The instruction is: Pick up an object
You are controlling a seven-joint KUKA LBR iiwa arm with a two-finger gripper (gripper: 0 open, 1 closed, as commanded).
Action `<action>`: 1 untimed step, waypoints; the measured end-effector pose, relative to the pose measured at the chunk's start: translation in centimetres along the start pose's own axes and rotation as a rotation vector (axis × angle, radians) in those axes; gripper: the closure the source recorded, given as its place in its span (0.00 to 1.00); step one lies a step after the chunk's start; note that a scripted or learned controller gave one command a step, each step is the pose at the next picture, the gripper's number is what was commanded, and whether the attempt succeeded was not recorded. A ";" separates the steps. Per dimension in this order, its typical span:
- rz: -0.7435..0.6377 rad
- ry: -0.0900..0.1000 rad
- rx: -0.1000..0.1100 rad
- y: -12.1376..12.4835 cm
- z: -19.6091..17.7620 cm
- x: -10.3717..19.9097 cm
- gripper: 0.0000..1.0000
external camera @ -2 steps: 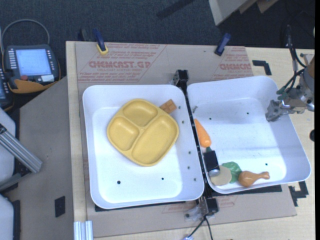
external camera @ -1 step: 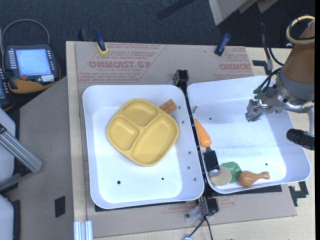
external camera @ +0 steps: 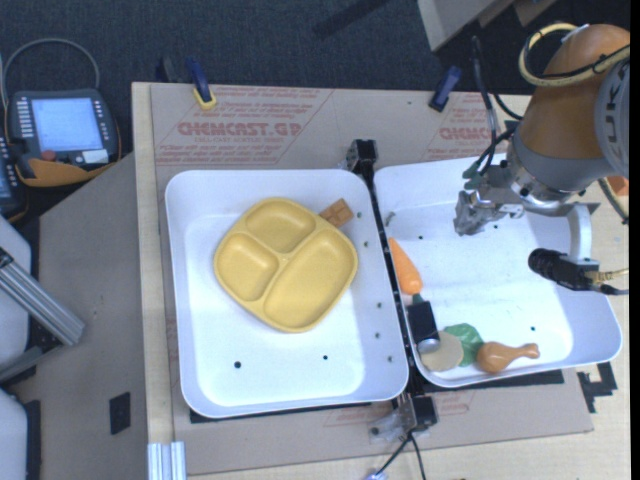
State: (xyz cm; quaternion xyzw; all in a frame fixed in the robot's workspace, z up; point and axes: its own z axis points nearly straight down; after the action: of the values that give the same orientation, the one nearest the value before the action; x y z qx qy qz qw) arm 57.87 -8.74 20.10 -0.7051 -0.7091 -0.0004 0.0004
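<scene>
Resting in left bin (external camera: pixel 200 353), a yellow plate (external camera: pixel 287 264).

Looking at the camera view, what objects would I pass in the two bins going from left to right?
yellow divided plate → orange carrot → tan round piece → toy drumstick. I left out the brown block, the black object and the green piece because they overlap their neighbours.

One camera sits high above the bench (external camera: pixel 300 133), looking down at a slant from a moderate distance. Both white bins fit in frame, the left bin (external camera: pixel 190 298) near centre, the right bin (external camera: pixel 520 298) toward the right edge, where the grey-and-orange arm (external camera: pixel 570 98) enters.
</scene>
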 end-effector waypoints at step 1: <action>0.000 -0.002 -0.003 2.1 -0.6 5.6 1.00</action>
State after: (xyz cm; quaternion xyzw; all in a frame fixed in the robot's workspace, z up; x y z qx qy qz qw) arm 59.90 -3.13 20.73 -0.7049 -0.7093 -0.0009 -0.0014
